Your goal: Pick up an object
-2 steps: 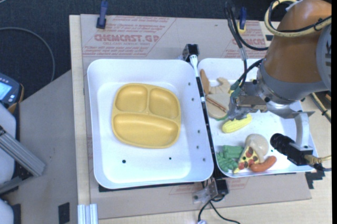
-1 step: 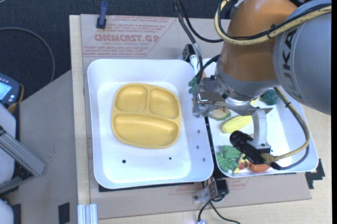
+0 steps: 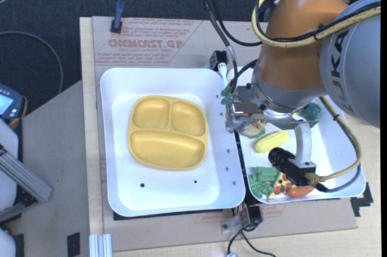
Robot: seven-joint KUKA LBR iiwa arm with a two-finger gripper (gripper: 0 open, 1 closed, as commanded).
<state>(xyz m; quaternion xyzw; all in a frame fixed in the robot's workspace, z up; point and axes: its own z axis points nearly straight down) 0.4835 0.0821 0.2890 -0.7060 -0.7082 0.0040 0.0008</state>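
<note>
A yellow plastic corn cob (image 3: 271, 141) lies in the right white bin (image 3: 338, 156), toward its left wall, with a green toy (image 3: 263, 180) and small red and orange pieces (image 3: 289, 190) at the near edge. My grey and orange arm (image 3: 302, 44) hides most of that bin. My gripper (image 3: 261, 123) sits just above the cob; its state I cannot tell. The left white bin (image 3: 115, 129) holds a yellow divided plate (image 3: 169, 132).

Plenty of open white floor in the left bin (image 3: 115, 147) around the yellow divided plate (image 3: 168, 131). Crowded in the right bin (image 3: 338, 156): corn cob (image 3: 272, 141), green toy (image 3: 262, 179) and other small pieces packed close beneath the arm (image 3: 302, 50).
</note>
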